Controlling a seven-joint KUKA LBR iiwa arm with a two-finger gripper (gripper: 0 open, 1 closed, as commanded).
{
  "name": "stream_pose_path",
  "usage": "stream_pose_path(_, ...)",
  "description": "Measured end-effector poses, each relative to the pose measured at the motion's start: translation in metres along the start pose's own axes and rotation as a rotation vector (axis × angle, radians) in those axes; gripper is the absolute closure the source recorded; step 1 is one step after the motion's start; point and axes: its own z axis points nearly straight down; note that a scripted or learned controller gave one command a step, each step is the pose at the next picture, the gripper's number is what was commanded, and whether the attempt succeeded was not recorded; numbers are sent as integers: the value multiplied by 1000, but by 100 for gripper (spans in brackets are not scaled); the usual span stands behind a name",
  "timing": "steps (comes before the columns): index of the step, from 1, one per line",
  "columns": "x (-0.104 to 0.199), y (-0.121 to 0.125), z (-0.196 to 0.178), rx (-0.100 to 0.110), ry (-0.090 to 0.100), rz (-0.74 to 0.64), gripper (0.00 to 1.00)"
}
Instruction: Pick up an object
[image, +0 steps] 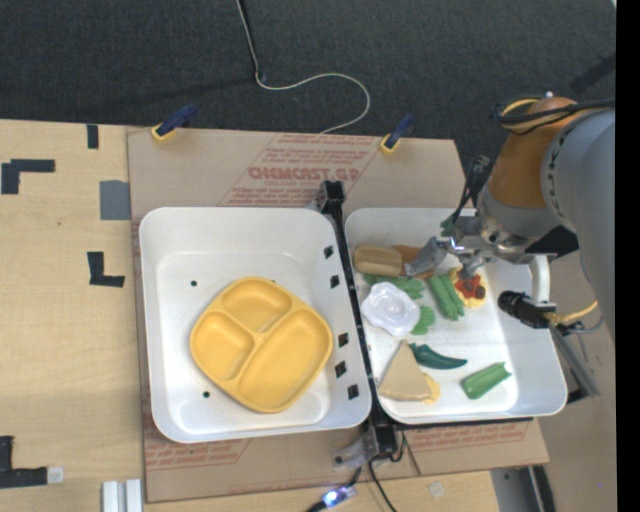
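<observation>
At the far side of the right bin (540, 400), toy food (440, 295) lies clustered beneath the end effector (452, 250), whose opening cannot be told. Left bin (160, 300) holds a yellow divided plate (262, 343).

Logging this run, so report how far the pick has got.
Done: the gripper is low in the right bin, among the toy food beside the bread roll. In hand: nothing visibly between its fingers. Left: grasp and lift something; the yellow plate lies untouched in the left bin.
</observation>
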Motion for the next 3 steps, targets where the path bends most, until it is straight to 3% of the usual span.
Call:
stream_pose_path(1,1,2,40,-12,-1,-1,0)
stream_pose_path(2,1,2,32,-10,-1,-2,100)
stream_pose_path(3,0,9,-10,-10,0,-1,100)
